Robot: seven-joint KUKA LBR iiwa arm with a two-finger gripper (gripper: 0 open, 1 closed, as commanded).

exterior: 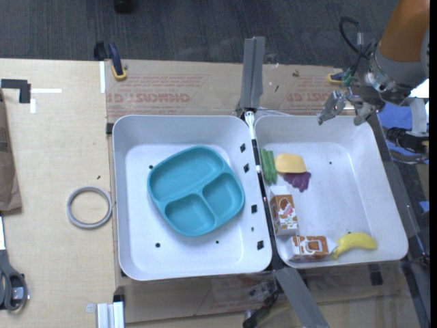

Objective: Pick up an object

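Note:
My gripper [346, 111] hangs at the far right corner of the right bin [355, 183], above its back rim, fingers spread and nothing between them. In that bin lie a green pod [268, 165], a yellow wedge [289, 162], a purple grape cluster [298, 180], a small carton [284, 212], a second carton [311, 247] lying flat and a yellow banana [355, 242]. All of them sit well forward and left of the gripper.
The left bin [136, 203] holds a teal divided plate [196, 190]. A grey divider post [252, 74] rises between the bins at the back. A tape ring [89, 206] and scissors [12, 287] lie on the bench at the left.

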